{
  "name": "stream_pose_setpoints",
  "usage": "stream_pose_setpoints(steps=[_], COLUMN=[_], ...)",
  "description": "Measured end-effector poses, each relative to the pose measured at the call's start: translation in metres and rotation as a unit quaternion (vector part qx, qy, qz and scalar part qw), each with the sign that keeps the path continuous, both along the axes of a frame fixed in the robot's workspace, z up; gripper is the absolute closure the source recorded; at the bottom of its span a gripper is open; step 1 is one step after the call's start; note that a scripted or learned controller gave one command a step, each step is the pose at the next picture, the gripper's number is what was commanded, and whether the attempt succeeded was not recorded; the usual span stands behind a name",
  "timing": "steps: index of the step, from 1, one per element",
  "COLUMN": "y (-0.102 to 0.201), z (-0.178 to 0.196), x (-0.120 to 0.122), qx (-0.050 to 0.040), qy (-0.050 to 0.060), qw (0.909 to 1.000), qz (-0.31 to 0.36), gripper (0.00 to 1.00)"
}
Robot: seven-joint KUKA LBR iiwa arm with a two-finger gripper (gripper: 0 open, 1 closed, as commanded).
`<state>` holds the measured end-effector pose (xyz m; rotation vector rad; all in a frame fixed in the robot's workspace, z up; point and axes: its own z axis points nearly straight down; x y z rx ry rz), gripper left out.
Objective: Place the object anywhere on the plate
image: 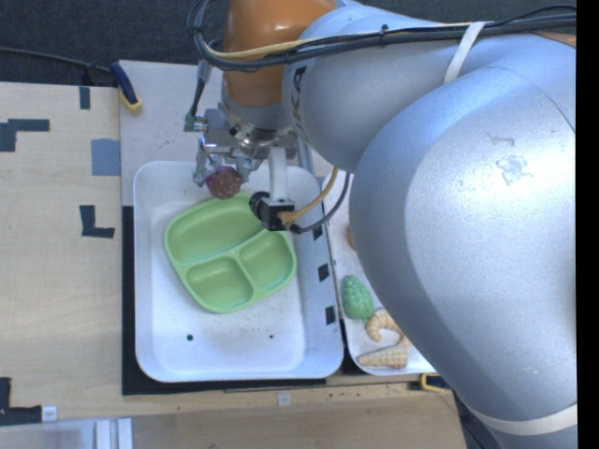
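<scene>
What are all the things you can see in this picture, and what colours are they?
plate: one, light green with three compartments, lying tilted in the left bin.
round object: one, dark reddish, between the gripper's fingers, just above the plate's upper edge.
left bin: one, white, shallow, middle of the bench.
right bin: one, white, beside the left bin, mostly hidden by the arm.
bumpy toy: one, green, in the right bin.
pale toys: two or so, tan and yellowish, in the right bin below the green one; shapes hard to tell.
clamp: one, blue and yellow, at the bench's upper left.
gripper: one, metal, over the left bin's top end.
arm: one, grey with an orange band, reaching in from the right.
</scene>
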<state>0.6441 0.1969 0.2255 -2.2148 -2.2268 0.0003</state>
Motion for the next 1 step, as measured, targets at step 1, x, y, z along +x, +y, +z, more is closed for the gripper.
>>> stream_pose_setpoints(steps=[1], y=[-0.0025], z=[0.0002], x=[0.0000], qx=[-0.0013], qy=[0.000], qw=[1.0000], qz=[-0.001], gripper=[0.00])
